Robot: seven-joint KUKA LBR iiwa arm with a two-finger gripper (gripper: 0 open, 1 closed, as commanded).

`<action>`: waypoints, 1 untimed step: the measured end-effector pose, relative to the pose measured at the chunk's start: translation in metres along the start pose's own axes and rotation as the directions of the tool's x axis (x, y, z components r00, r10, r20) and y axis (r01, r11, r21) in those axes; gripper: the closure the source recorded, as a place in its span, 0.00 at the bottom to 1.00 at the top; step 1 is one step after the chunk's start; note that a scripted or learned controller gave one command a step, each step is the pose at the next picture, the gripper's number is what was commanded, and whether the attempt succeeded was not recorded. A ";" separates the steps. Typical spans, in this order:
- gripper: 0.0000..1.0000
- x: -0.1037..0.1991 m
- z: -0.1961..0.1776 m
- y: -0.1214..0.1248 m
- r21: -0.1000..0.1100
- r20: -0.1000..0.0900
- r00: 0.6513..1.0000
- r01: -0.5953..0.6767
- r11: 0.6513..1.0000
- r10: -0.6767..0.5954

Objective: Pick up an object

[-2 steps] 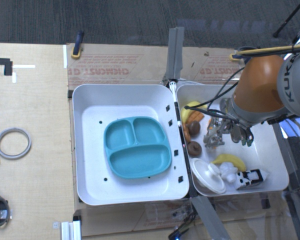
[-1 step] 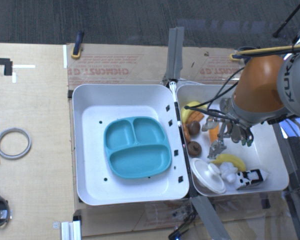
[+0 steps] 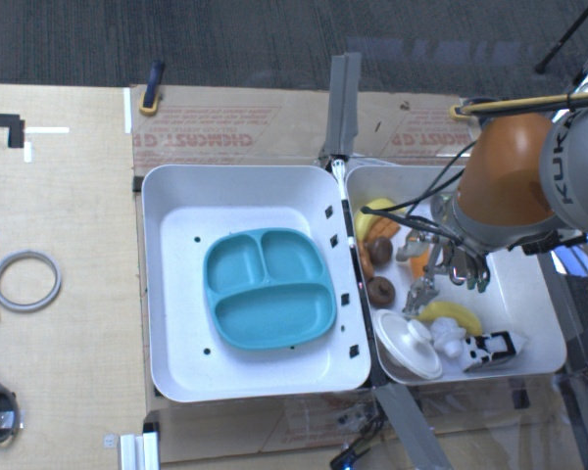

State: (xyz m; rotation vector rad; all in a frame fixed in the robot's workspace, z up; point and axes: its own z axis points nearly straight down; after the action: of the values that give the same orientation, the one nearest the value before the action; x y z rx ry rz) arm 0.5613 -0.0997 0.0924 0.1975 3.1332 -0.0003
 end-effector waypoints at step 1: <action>0.00 0.006 0.000 0.006 0.000 -0.001 0.995 -0.098 0.995 0.098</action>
State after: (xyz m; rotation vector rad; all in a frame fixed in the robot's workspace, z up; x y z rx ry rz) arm 0.5564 -0.0932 0.0920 0.3509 3.1206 -0.0001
